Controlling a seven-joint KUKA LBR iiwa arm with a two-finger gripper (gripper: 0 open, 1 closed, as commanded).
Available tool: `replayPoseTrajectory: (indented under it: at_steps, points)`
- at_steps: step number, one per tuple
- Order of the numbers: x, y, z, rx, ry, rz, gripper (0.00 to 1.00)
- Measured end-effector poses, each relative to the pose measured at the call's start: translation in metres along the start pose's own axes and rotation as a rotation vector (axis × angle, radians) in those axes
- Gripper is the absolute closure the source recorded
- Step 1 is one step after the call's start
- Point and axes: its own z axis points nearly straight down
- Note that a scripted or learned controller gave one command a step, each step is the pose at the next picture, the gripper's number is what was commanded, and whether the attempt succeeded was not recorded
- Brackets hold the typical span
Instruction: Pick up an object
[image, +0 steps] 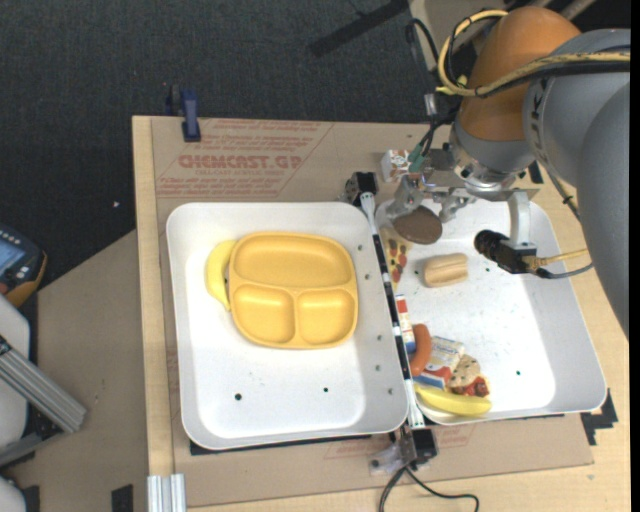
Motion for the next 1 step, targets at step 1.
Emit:
replayPoseTrajectory:
  at_steps: [1]
  points:
    - [0.0223, -0.0453, -0.01, 0.017, -0.001, 0.008, 1.0]
